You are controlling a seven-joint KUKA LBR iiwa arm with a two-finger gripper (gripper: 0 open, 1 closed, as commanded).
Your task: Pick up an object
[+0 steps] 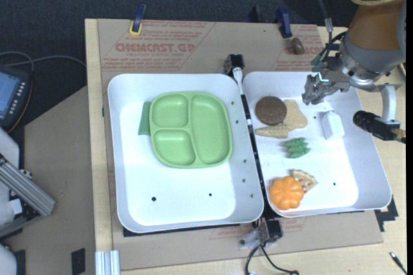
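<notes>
Up at the far right corner of the right bin [361,170], the end effector [313,91] hangs low over the white floor; whether it is released or clenched I cannot tell. Nearby lie a brown round cookie [270,110], a tan cracker [295,115], a green toy [297,148], a white block [330,124] and an orange pumpkin [286,193]. A green divided plate [190,128] sits in the left bin [129,164].
</notes>
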